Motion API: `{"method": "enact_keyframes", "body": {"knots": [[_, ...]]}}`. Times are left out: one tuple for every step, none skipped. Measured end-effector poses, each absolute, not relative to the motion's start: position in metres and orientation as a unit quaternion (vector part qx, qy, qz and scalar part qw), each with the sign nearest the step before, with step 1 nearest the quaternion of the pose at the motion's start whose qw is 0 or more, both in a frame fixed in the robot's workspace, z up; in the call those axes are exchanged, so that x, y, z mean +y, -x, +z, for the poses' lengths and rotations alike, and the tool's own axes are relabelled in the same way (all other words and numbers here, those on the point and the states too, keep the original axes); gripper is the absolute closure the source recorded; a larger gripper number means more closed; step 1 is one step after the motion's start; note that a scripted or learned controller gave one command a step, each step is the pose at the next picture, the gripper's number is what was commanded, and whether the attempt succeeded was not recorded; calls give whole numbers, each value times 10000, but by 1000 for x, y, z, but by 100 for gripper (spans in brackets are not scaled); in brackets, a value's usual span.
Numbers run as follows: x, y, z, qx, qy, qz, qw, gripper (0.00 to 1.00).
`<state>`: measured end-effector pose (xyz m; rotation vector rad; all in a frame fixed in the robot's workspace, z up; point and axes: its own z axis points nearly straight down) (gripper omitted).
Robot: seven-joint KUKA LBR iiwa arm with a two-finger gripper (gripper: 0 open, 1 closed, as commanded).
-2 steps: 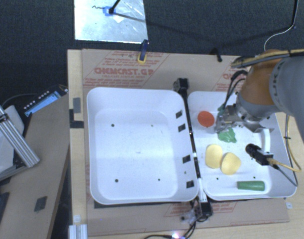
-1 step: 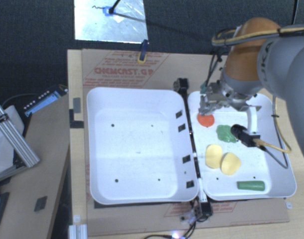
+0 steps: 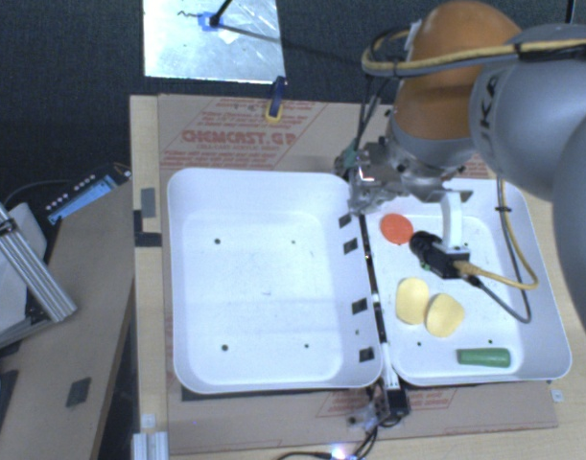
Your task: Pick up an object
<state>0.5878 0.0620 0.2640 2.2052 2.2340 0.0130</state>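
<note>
From the camera above the surface point(image 3: 149, 286), I reach in from three o'clock, my grey arm point(image 3: 537, 94) and its orange band point(image 3: 456, 56) hanging over the far end of the right bin point(image 3: 551, 353). My hand point(image 3: 374, 188) sits low at the bin's eleven o'clock corner, right at the divide between it and the left bin point(image 3: 264, 276). My wrist and cabling cover it from this angle, so I cannot tell how wide it stands, and I see nothing in it.

What I could take all lies in the right bin. A small orange-red disc point(image 3: 396, 227) rests just beside my hand, toward its four o'clock. Two pale yellow pieces point(image 3: 429, 306) touch each other near the bin's middle, at six o'clock from the disc. A green stick point(image 3: 484, 356) lies flat at the near edge, around five o'clock, well apart from my hand.

My worry is position: I am so close to the bin wall and the divide that a descent here could land on the rim instead of the disc. The disc looks thin and flat, so I could skate over it or push it aside. The yellow cable point(image 3: 508, 281) looping across the bin could also snag or nudge the yellow pieces as I move.
</note>
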Motion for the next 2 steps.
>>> {"method": "enact_keyframes", "body": {"knots": [[100,-577,500,7101,-7041,90,56,100],[76,-643,510,7068,-7074,21,32,100]]}}
